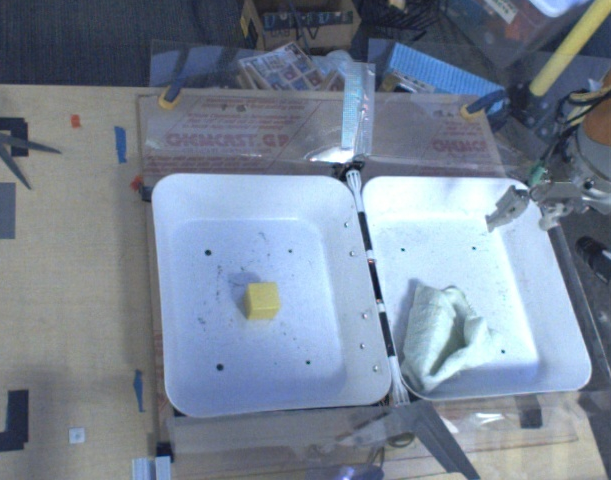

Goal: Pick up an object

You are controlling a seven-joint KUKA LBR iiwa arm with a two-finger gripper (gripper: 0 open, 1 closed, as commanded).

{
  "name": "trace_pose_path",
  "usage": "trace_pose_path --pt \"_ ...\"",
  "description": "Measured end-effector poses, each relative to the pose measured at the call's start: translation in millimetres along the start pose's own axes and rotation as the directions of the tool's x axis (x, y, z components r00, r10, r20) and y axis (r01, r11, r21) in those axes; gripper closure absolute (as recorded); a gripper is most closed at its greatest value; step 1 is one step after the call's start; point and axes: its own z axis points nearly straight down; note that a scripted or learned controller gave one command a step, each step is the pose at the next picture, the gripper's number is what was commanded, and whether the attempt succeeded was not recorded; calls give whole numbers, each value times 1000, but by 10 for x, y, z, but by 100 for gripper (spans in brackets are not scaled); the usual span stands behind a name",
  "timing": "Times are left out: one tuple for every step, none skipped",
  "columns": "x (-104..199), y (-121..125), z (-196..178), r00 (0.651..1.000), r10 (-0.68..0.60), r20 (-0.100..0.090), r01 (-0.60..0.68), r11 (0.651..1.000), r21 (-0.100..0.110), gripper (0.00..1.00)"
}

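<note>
Right bin [545,298]: wide bare floor below the gripper [507,210]; crumpled cloth [440,333] farther off.
Gripper: at the bin's far-right rim, grasping nothing; finger spread: cannot tell.

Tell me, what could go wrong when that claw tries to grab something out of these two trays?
The claw hovers at the right bin's far edge, so a careless descent might strike the rim. The crumpled cloth is soft and lies against the divider, so it may slip free or snag. The yellow block sits alone in the left bin, a long reach; it may get nudged aside.
</note>
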Motion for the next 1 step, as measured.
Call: trace_pose_path --pt "65 593 1087 1000 -10 -4 10 1000 -1 0"
